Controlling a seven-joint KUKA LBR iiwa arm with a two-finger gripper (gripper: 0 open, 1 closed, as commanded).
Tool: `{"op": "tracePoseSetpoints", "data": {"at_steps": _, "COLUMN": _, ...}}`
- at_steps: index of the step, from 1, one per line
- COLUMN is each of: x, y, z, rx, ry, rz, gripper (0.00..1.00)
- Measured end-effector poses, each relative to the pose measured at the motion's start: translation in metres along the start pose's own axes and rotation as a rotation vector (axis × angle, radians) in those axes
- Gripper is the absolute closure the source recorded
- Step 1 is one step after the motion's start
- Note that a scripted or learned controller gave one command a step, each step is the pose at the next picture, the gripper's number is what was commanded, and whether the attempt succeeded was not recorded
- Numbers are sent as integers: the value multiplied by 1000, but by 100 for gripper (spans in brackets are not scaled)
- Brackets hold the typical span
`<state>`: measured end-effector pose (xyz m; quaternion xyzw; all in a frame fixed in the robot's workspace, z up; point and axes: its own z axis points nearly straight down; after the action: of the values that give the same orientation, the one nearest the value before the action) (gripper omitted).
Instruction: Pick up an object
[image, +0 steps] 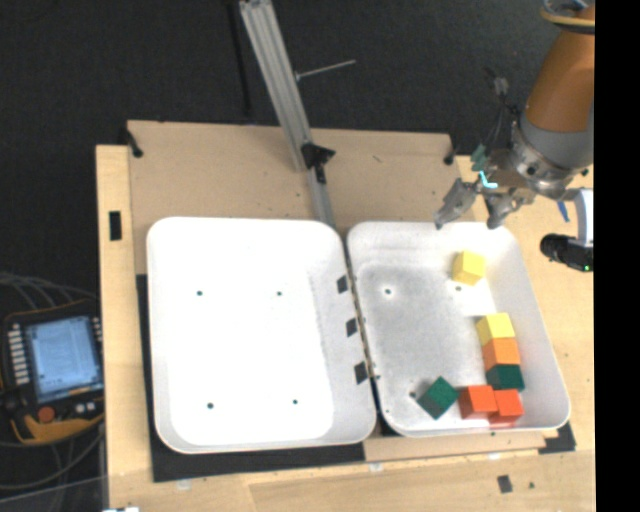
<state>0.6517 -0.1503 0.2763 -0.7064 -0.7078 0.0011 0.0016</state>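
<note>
Nearest the camera, along the counter's (270, 480) front edge, two white bins are seen side by side. Within the right bin (420, 320), a cluster of blocks is gathered toward its front right corner: a green block (436, 397) is tilted just inside the front wall, two orange blocks (479, 401) and (508, 404) are set touching each other beside it, and a dark green block (506, 377) is placed just behind them. Behind that, an orange block (502, 352) and a yellow block (495, 327) are lined up along the right wall, each touching the next. A second yellow block (467, 266) is set apart from the rest, near the bin's rear right corner.

The left bin (245, 330) is seen toward the counter's left side, with only small dark dots marked on its floor. At the counter's left edge, a handheld screen unit (55, 365) is positioned off the surface. A slanted metal rail (285, 90) is run from the rear down to the gap between the bins.

The gripper (468, 212) is held above the rear right corner of the right bin, just behind the lone yellow block and clear of it. Its jaws are spread apart and nothing is held between them.
</note>
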Motion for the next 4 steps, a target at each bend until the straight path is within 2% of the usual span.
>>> {"op": "tracePoseSetpoints", "data": {"at_steps": 1, "x": 0, "y": 1, "z": -3, "rx": -4, "ry": -3, "rz": -2, "gripper": 0}}
{"op": "tracePoseSetpoints", "data": {"at_steps": 2, "x": -13, "y": 2, "z": 50, "rx": 0, "ry": -3, "rz": 3, "gripper": 0}}
{"op": "tracePoseSetpoints", "data": {"at_steps": 3, "x": -11, "y": 4, "z": 112, "rx": 0, "ry": -3, "rz": 4, "gripper": 0}}
{"op": "tracePoseSetpoints", "data": {"at_steps": 4, "x": -14, "y": 0, "z": 152, "rx": -9, "ry": -2, "rz": -1, "gripper": 0}}
